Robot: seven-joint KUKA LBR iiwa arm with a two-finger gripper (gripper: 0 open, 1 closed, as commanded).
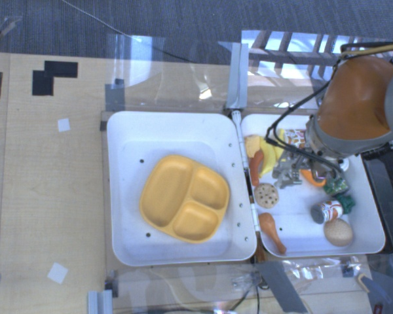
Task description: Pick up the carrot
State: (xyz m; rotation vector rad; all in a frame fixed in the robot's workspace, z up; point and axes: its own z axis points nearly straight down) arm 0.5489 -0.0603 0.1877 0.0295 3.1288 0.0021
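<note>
We are taking the carrot (312,174) to be the small orange tapered plastic piece with a dark green leafy tuft (337,188) at one end. It is lying in the shallow white right-hand bin (314,246), up and to the right of the round speckled tan cookie (266,195), and much of its orange body is hiding under the arm's wrist. We are judging it to be a light, stiff, hollow toy with a smooth and rather slippery skin, so it is likely to roll or squirt out if squeezed near the thin tip. We are thinking the thick part of the orange body, gripped across its width, is offering the safest hold, since the tuft is looking too lumpy and soft-edged to hold well. The grey metal tool (289,173) is hanging just above and to the right of the cookie, between the cookie and the carrot, and it is sitting right beside the carrot's visible orange end; we cannot say whether they are touching. We cannot tell how far open the tool is, nor whether it has hold of anything, because the grey arm with its broad orange band (357,100) is covering it from above. We are noting a reddish-orange elongated piece (257,165) up and left of the cookie, which could be mistaken for the target.
</note>
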